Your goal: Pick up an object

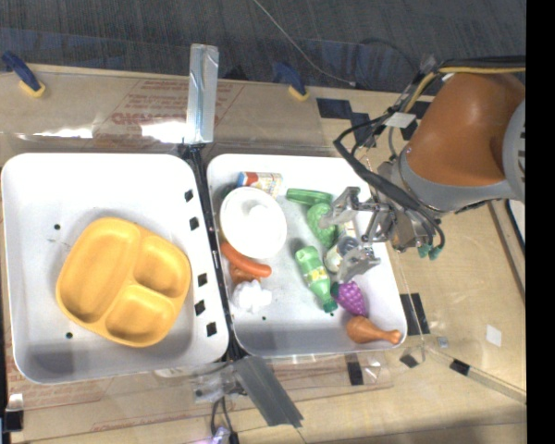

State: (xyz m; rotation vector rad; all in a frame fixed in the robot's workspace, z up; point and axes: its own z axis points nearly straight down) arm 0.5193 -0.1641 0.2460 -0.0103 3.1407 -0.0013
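So in your right bin [287,345] you've got a little pile of toy food. A white round plate or lid [253,221] sits toward the left wall, with an orange sausage-looking piece [249,266] lying just below it and a small white crumpled bit [251,295] under that. Up near the far edge there's a small bottle with a red and blue end [260,181] lying on its side. Green pieces [314,213] cluster mid-bin, a green bottle [313,272] lies tilted below them, purple grapes [351,296] touch its lower end, and a brown drumstick [371,331] rests in the near right corner.
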